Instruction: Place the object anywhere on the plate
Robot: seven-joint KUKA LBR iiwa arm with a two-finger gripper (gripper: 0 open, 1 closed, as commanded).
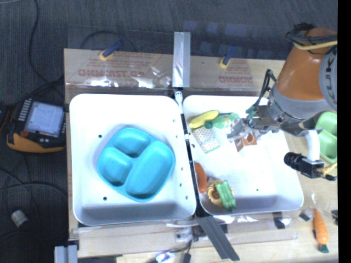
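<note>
The plate (136,164) sits in the left bin (88,108) while my claw (241,133) pinches a small orange-and-white object (248,139)

The plate (136,163) is set in the left bin (82,201). In the right bin (274,193), a banana (203,118) is placed at the back left, and toy food (219,193) at the front left.
</note>
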